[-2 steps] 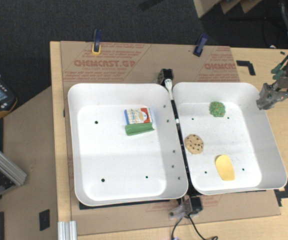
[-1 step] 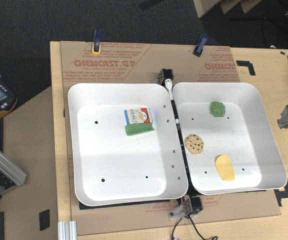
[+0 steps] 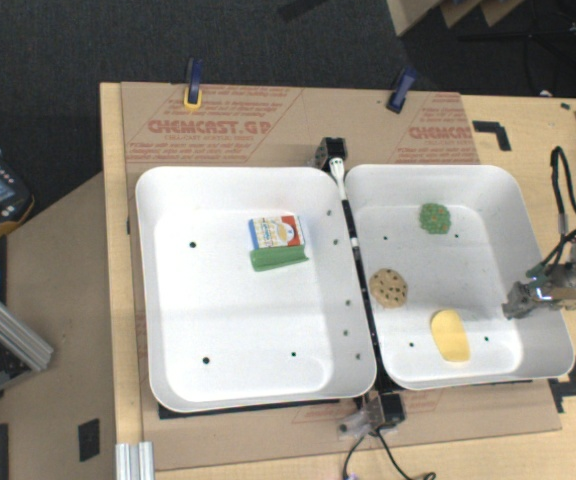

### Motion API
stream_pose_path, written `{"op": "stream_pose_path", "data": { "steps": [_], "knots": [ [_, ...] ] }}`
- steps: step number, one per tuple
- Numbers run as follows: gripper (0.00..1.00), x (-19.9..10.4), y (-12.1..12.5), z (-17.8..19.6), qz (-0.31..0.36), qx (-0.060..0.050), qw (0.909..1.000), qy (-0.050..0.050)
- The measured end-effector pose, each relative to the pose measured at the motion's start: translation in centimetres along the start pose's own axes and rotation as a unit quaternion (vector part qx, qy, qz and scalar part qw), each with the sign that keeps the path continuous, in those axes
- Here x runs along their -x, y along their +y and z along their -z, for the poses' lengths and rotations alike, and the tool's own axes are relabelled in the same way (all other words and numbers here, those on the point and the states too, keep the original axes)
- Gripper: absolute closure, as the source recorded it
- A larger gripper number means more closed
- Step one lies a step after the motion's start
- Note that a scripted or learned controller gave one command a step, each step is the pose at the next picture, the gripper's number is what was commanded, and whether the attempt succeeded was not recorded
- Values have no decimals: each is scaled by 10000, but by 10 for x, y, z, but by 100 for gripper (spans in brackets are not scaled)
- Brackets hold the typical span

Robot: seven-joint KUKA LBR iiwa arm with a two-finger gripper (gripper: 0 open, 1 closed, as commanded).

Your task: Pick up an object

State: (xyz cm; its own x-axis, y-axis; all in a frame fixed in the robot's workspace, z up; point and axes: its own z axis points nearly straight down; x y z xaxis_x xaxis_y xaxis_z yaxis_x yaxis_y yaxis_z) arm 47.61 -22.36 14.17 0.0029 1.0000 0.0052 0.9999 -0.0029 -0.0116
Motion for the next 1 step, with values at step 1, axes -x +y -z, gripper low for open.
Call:
{"op": "stream_pose_path", "data": {
  "steps": [1],
  "knots": [
    [100,-2,3,-6,10,45,10000,-20]
  ]
}}
